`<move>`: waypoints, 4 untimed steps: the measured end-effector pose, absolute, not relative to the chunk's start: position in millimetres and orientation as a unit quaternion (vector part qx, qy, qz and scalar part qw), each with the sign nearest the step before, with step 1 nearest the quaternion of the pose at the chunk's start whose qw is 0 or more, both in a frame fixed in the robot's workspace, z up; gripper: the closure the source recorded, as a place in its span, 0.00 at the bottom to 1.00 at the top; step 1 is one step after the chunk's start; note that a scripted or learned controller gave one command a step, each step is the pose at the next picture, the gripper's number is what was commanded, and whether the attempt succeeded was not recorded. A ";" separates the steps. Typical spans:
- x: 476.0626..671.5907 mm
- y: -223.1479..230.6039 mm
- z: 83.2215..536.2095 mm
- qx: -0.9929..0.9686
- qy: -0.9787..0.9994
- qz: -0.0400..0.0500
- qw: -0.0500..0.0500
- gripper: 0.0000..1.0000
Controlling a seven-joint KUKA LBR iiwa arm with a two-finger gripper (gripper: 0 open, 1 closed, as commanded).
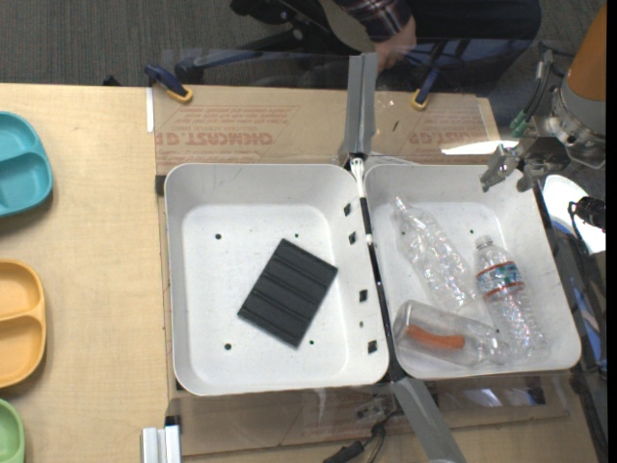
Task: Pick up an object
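A black ridged rectangular pad (287, 291) lies tilted in the left bin (193, 258). The right bin (554, 287) holds a crumpled clear plastic bottle (432, 251), a water bottle with a red and blue label (501, 292), and a clear tube with an orange item inside (439, 336). My gripper (509, 174) hangs over the right bin's far right corner, above and apart from all of these. Its fingers are spread open with nothing between them.
Teal (19, 177), orange (17, 321) and green (6, 434) trays sit along the bench's left edge. Cardboard (289, 128) lies behind the bins. A person in a plaid shirt (366, 8) sits beyond the bench. A grey divider (361, 104) stands between the bins.
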State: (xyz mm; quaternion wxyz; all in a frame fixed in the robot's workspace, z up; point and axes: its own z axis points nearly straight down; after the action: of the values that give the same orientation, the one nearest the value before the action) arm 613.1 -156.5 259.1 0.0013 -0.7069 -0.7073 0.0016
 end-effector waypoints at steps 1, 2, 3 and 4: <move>611.0 -203.0 156.5 -0.700 -0.714 0.002 0.002 0.00; 596.5 -220.9 90.3 -0.678 -0.735 0.000 0.002 0.00; 596.3 -221.5 98.4 -0.679 -0.734 0.000 0.003 1.00; 620.6 -125.3 167.9 -0.669 -0.743 0.000 0.000 1.00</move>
State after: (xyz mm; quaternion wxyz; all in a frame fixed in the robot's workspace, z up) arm 620.6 -125.3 167.9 0.0002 -0.6695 -0.7428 0.0004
